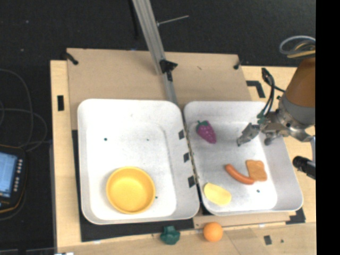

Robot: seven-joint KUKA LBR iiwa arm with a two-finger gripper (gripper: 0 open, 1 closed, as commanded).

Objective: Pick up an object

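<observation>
In the right white bin (pixel 276 198) lie a purple toy grape bunch (pixel 206 132) near the far left corner, an orange toy sausage (pixel 239 175) touching a tan toast slice (pixel 256 170), and a pale yellow wedge (pixel 217 194) at the front. The grey two-finger gripper (pixel 256 134) hovers above the bin's far right, fingers spread, gripping nothing. The left white bin (pixel 95 116) holds a yellow plastic bowl (pixel 130 189)

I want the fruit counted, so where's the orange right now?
The orange sits on the bench outside the bins, just below the right bin, beside a green toy.
</observation>
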